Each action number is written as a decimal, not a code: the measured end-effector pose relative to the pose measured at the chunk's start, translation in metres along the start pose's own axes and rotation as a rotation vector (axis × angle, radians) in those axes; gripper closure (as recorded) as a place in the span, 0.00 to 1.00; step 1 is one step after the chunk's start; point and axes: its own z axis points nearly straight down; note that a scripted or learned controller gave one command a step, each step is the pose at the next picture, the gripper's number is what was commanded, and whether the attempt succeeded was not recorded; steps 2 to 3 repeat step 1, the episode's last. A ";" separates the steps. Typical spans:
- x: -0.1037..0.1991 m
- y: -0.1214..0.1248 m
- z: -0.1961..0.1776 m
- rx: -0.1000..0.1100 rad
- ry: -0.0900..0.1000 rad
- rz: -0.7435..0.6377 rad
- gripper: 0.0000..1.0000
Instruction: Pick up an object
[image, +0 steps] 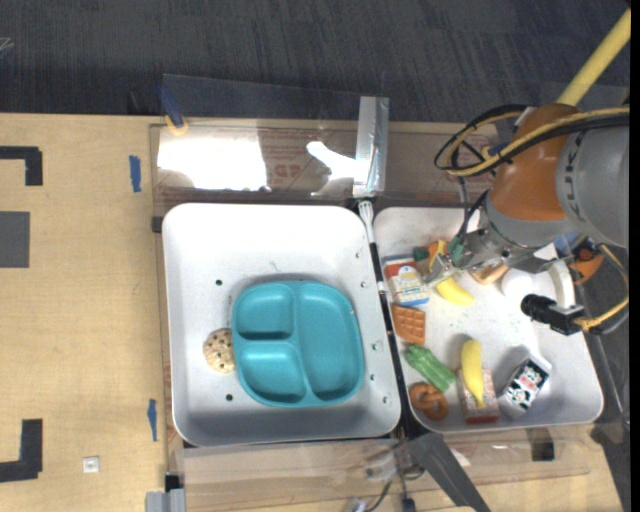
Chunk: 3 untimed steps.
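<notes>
A pale wooden bench (80, 300) fills the left, marked with black tape shapes (22, 165) and blue tape strips (135, 172). Dark grey carpet (300, 40) lies beyond its far edge. Glare brightens a clear sheet (250, 150) at the far side.

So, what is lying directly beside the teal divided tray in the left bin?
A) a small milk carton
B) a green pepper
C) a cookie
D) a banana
C: a round speckled cookie lies at the left edge of the teal divided tray in the left bin; the bananas, the carton and the green item are all in the right bin.
</notes>
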 end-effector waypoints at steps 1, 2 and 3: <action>0.084 0.068 -0.081 0.008 0.001 0.134 1.00; 0.084 0.068 -0.081 0.008 0.001 0.134 1.00; 0.084 0.068 -0.081 0.008 0.001 0.134 1.00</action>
